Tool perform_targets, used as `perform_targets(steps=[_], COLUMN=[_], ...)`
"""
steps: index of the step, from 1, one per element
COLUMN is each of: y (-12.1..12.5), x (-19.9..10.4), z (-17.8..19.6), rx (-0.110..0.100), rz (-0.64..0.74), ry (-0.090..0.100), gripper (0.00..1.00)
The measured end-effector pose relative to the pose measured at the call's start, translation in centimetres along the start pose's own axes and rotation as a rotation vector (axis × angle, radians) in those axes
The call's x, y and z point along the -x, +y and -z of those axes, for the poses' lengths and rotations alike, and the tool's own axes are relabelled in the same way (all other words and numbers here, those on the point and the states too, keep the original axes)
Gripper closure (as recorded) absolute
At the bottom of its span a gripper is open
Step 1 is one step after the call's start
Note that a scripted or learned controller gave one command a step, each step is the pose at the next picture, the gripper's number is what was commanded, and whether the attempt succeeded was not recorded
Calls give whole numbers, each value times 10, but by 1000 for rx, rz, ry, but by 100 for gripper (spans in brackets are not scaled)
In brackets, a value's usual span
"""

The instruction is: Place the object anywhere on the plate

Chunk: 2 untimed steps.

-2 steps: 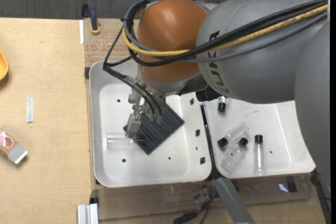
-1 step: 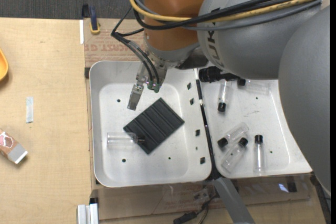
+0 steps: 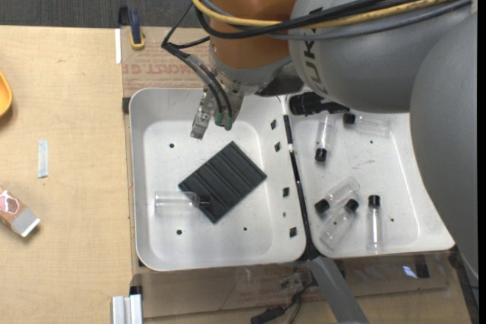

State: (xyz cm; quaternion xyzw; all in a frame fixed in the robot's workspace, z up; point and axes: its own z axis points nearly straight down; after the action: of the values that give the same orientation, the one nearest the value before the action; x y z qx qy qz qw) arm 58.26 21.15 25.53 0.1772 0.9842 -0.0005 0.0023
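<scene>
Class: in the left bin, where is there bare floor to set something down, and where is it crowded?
Bare floor: the left bin between its near wall and the black plate, and its far-left corner. Crowded: the plate's left corner, where a clear vial lies, and under the gripper.

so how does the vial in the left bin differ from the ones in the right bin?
The left-bin vial lies alone, roughly crosswise, its cap end touching the black ribbed plate. The right-bin vials are several, scattered at different angles, touching no plate. The left-bin vial sits low in the left bin; the right-bin vials spread from top to bottom of the right bin. Shared: clear tubes with black caps, all lying down.
</scene>
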Motion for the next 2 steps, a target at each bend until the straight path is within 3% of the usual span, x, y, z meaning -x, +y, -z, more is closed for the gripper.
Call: perform_targets(steps=[1,2], y=[-37,-6], x=[-2,6], z=[-20,-118], rx=[-2,-1], rz=[2,25], ry=[5,5], gripper=[100,100])
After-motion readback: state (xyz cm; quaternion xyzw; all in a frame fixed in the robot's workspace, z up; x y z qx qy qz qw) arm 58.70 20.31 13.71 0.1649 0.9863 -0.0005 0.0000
